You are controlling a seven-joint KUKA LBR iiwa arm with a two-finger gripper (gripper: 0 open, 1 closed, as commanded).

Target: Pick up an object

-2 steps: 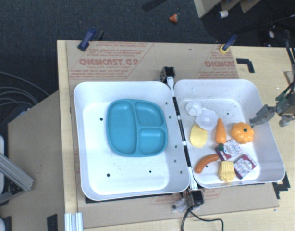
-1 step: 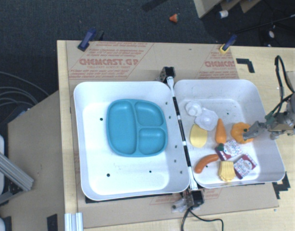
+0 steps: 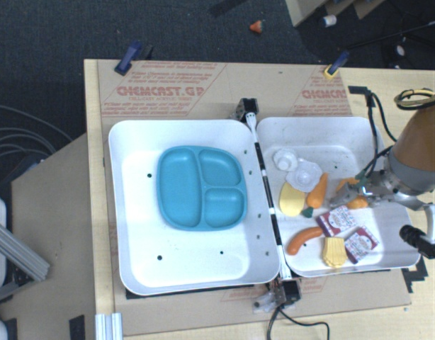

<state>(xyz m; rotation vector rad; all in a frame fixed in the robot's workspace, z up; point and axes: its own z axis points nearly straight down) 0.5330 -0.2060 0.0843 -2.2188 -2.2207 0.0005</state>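
We're mid-approach: claw (image 3: 351,190) at right of frame, low over right bin (image 3: 302,127) beside orange carrot (image 3: 317,190); can't tell its state. Next we need a centred drop & close on carrot.

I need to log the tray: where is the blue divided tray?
In the camera view, the blue divided tray lies in the left white bin, near its middle.

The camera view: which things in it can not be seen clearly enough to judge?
- Gripper: its tip is small and blurred among the clutter in the right bin, so any contact with the orange piece beside it cannot be judged.
- Arm: cut off by the picture's right edge.
- Two red-and-white packets: print too small to read.
- Clear plastic items: shapes unclear against the white bin.
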